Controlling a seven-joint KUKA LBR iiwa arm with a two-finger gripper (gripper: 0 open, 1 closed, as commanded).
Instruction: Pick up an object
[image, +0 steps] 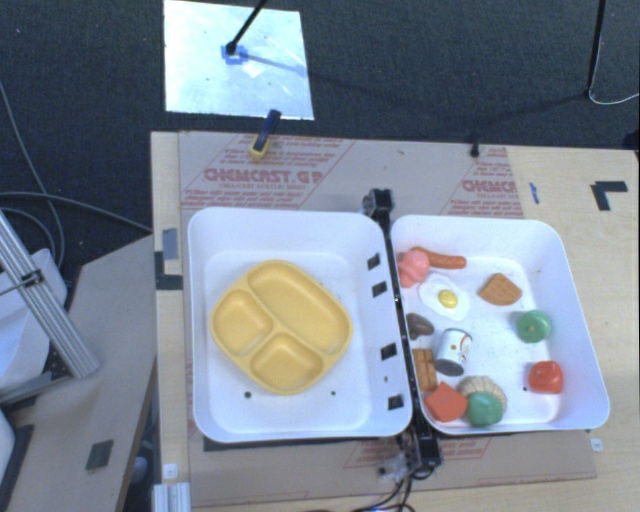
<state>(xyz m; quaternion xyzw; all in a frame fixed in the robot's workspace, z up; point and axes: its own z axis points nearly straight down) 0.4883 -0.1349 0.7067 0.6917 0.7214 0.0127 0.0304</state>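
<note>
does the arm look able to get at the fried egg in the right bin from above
Probably yes. The fried egg lies flat in the right bin with nothing on top; the pink toy and sausage sit close beside it.

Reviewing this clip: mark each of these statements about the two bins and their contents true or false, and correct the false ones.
1. A yellow divided tray lies in the left bin. True.
2. The fried egg toy lies in the left bin. False: it lies in the right bin, near the divider.
3. The yellow tray has two compartments. False: it has three.
4. The small white can lies in the right bin, below the fried egg in the camera view. True.
5. The red tomato-like piece sits in the right bin, near its right wall. True.
6. The orange sausage lies on the yellow tray. False: it lies near the top of the right bin, beside a pink piece.
</note>
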